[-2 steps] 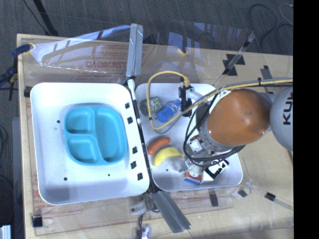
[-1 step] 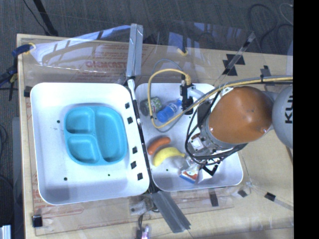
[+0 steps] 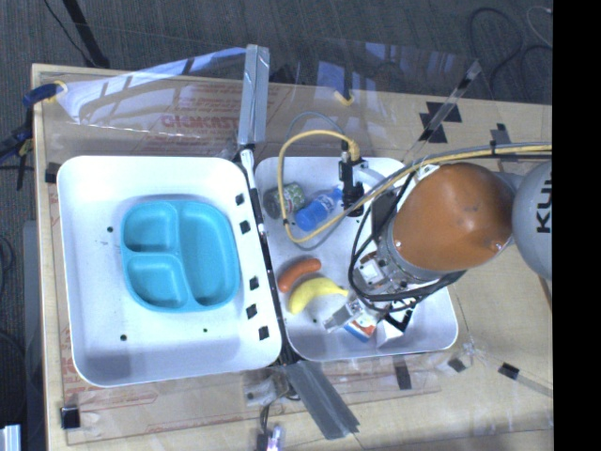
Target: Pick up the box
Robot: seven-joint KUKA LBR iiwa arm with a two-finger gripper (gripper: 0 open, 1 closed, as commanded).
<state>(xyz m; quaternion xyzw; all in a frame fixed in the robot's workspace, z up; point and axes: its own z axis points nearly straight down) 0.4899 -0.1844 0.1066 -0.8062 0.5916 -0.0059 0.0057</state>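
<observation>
A small box [image 3: 362, 329] with white, blue and red print lies near the front edge of the right bin [image 3: 427, 332]. My gripper [image 3: 349, 312] is low over the bin, right at the box's left end, reaching down from under the orange wrist band [image 3: 453, 216]. The wrist and its cables hide most of the gripper. I cannot make out whether the box is in its grasp.
The right bin also holds a yellow banana [image 3: 312, 294], a red sausage-shaped piece [image 3: 299, 272], a blue bottle [image 3: 314, 212] and a dark greenish object [image 3: 286, 198]. A blue divided plate [image 3: 180, 255] sits in the left bin [image 3: 89, 327]. A yellow cable [image 3: 310, 139] loops over the right bin.
</observation>
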